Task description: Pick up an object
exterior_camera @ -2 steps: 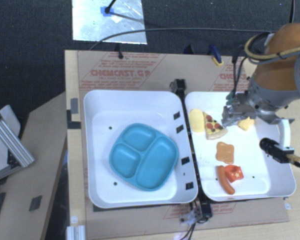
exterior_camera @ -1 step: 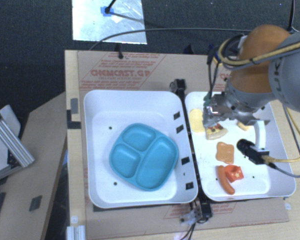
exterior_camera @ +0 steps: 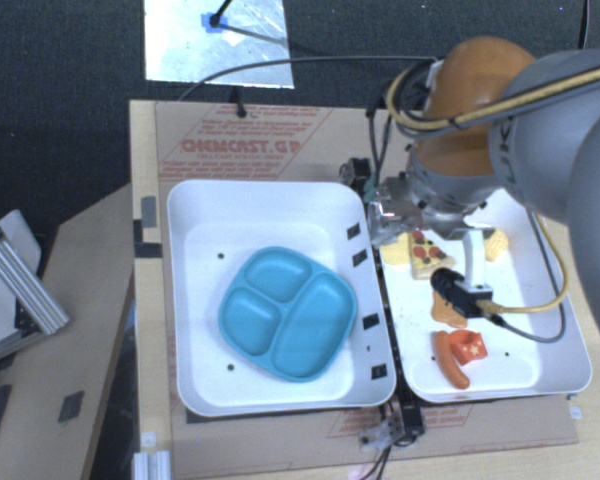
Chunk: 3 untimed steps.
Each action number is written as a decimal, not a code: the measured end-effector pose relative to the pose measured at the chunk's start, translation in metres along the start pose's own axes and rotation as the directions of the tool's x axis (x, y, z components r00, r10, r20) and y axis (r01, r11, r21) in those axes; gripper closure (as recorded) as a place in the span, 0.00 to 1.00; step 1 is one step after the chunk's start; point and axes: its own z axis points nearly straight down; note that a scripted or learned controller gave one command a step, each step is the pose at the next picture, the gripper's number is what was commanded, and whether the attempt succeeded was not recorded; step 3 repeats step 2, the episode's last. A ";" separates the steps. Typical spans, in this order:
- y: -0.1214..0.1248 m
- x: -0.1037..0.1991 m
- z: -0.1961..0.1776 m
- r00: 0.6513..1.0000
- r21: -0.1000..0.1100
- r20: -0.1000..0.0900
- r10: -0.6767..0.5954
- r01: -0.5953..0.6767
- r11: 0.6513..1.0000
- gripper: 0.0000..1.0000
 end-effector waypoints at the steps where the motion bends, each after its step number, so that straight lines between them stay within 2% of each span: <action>1: -0.007 0.054 -0.005 1.000 0.002 0.000 0.000 0.000 1.000 1.00; 2: -0.007 0.051 -0.005 1.000 0.002 0.002 0.006 -0.006 1.000 0.00; 3: -0.007 0.051 -0.005 1.000 0.002 0.002 0.006 -0.006 1.000 0.00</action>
